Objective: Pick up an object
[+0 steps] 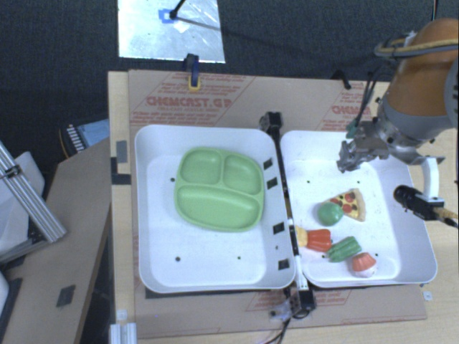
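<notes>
Arm (423, 70) cut by right edge.

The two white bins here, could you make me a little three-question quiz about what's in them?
1. True or false: the green divided plate lies in the left bin.
2. Which toy lies nearest the pizza slice? A) the green ball B) the red and white piece C) the green pepper
3. Fill in: the gripper hangs over the ____ bin, above its far part.

Key: 1 true. 2 A, the ball sits right beside the slice. 3 right; the toys, including the orange-red piece by the divider, lie nearer the front, apart from the gripper.
</notes>
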